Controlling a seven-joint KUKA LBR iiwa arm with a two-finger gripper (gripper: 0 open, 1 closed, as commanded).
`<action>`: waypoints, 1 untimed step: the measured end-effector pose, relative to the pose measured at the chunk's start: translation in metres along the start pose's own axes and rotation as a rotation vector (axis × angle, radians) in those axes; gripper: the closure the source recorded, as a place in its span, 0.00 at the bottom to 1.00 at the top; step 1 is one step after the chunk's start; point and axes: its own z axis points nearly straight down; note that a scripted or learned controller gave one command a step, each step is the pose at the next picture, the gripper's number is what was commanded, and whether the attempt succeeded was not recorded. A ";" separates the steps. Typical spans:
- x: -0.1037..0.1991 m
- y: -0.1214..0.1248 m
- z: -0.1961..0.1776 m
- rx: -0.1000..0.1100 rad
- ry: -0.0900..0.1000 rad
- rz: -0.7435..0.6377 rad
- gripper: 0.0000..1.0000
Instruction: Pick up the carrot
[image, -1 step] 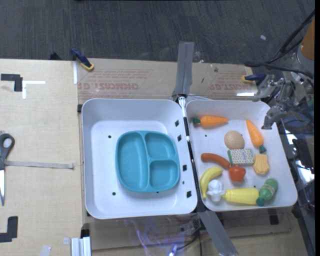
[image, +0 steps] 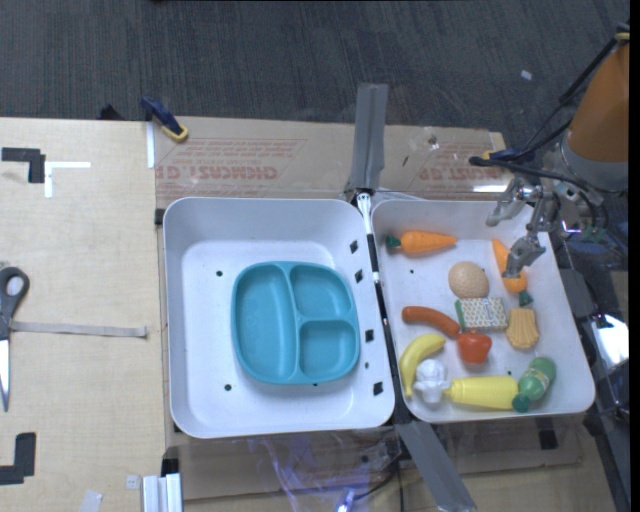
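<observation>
At the right edge you see the arm (image: 603, 105) as a rounded orange band over a grey wrist section, with dark cables looping off to its left and a bare-metal, silvery gripper (image: 519, 262) of thin linkages and slim grey fingers below.

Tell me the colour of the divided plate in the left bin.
Teal-blue all over, as the camera view shows: the three-compartment plastic plate lies in the left white bin.

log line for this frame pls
task: pick up carrot | carrot: top-left of right bin, lying flat, free | claw: over bin's top right, by an orange piece | grasp: not yet
</observation>
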 end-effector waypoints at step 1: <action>-0.005 -0.027 0.087 0.000 -0.001 0.149 0.00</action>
